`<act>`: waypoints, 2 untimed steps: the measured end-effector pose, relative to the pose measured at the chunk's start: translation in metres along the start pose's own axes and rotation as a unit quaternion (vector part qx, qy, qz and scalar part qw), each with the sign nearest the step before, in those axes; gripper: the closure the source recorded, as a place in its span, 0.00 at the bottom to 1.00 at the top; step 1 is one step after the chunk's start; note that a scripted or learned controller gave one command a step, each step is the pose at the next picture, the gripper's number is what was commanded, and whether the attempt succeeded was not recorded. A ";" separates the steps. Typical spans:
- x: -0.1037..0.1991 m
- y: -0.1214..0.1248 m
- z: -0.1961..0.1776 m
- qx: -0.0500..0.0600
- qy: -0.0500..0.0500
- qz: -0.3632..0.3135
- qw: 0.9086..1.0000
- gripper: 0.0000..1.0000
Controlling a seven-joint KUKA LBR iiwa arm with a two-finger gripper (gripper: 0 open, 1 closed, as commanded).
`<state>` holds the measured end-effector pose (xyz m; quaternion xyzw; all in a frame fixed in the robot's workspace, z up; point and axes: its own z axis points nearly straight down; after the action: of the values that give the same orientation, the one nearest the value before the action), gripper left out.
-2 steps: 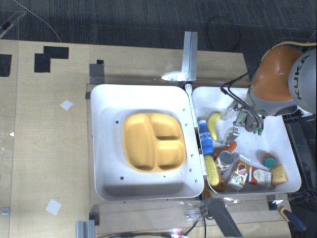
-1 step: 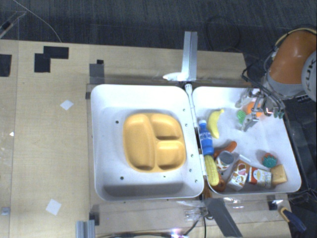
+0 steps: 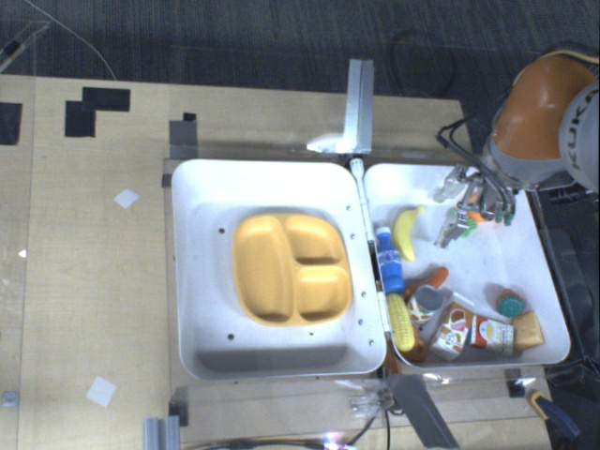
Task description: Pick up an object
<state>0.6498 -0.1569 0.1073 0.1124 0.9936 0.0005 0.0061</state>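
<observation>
The right bin (image 3: 525,251) holds a yellow banana (image 3: 405,233), a blue bottle (image 3: 388,268), a corn cob (image 3: 400,321), a red-orange item (image 3: 433,277), a grey cup (image 3: 429,300), a red and white carton (image 3: 469,331), a teal piece (image 3: 510,304) and a tan block (image 3: 528,329). My gripper (image 3: 455,209) hangs over the back of this bin, just right of the banana, with its pale fingers (image 3: 444,191) spread open and nothing between them.
The left bin (image 3: 202,251) carries a yellow divided tray (image 3: 291,267). A metal post (image 3: 359,106) stands behind the seam between the bins. The wooden bench (image 3: 84,270) stretches to the left. Bare white floor lies under the gripper in the right bin's back half.
</observation>
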 end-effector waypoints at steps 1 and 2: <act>-0.004 -0.006 -0.062 0.001 -0.001 0.151 0.988 0.00; 0.022 0.045 0.009 0.000 -0.001 0.221 0.975 0.00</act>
<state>0.6386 -0.1085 0.0982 0.3293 0.9442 0.0014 0.0071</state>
